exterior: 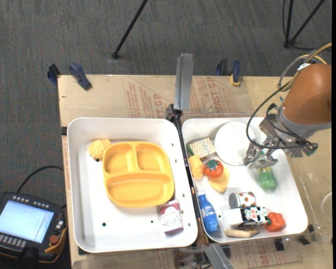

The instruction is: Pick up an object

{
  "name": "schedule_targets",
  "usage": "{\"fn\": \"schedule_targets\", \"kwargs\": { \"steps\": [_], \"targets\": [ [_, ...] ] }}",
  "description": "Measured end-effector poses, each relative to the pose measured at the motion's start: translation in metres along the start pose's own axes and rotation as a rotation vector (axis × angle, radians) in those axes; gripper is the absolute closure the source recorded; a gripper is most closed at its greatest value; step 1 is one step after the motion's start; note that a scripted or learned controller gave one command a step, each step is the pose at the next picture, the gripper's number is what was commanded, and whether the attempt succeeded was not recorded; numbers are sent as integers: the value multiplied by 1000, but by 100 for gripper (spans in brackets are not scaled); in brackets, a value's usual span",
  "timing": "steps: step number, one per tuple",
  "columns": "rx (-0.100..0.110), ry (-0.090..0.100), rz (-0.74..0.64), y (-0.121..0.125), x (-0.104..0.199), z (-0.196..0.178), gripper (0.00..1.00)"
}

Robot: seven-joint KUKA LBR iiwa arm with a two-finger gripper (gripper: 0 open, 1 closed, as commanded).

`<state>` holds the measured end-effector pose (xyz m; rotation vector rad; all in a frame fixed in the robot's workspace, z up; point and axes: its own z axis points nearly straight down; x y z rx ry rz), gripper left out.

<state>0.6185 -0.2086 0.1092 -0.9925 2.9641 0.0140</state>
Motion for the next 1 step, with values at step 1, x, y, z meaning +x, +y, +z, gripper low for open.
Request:
{"fn": "schedule_targets", "kwargs": {
  "steps": [1],
  "targets": [
    [-2, 2, 1, 0, 1, 1, 0]
  ]
}}
